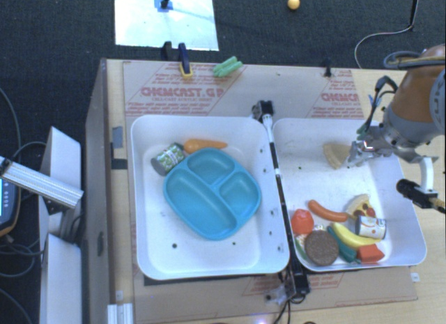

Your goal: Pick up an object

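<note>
Task's thing: no single object is marked out; a pale tan piece (336, 154) lies alone in the upper part of the right bin (404, 207), just left of the tool.
Tool (359, 154): low over the right bin's upper area, its tip just beside the tan piece; I cannot tell whether it grips anything or how it stands.
Arm (418, 103): grey with an orange band, reaching in from the right, cut off by the picture's edge.
Right bin's pile: crowded in the lower corner are a sausage (327, 210), a red tomato-like piece (302, 221), a brown round patty (321, 246), a banana (350, 236), a small can (371, 228), an orange block (372, 252) and a pale slice (358, 204); they overlap, so their edges are hard to separate.
Left bin (160, 246): holds a blue divided plate (211, 192), tilted; a carrot (204, 145) and a crumpled green-and-white packet (168, 158) lie at its upper edge.
Bench (293, 89): a pale board under both bins.
Writing: red print on the board, part reading "CHEMCAST"; the rest is too blurred.
Bench's far edge: a green object (227, 67) and a dark clamp (183, 59).
Room: dark carpet floor (49, 30), a light sheet (166, 9) on it, a small yellow ball (293, 2), cables at left and right.
</note>
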Controlling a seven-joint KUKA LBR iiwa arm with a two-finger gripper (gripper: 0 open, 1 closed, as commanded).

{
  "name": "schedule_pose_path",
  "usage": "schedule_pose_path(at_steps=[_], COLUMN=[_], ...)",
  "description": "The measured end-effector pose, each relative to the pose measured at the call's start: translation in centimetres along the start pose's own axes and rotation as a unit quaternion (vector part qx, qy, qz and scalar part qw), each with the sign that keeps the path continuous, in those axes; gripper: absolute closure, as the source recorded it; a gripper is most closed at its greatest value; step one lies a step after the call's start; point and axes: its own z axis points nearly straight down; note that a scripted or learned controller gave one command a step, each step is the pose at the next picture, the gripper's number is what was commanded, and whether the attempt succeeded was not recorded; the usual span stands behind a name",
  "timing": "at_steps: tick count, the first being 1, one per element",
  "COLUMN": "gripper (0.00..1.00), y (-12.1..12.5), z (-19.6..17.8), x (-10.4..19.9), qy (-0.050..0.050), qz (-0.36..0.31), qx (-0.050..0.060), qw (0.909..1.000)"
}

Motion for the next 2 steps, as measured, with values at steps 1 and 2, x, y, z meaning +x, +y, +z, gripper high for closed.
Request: schedule_pose_path(at_steps=[1,2], gripper=[0.0,0.0], y=[0.0,-6.7], z=[0.0,3.6], x=[0.0,-1.4], qy=[0.0,0.001], qz=[0.0,0.0], qx=[0.0,0.001], qw=[1.0,1.0])
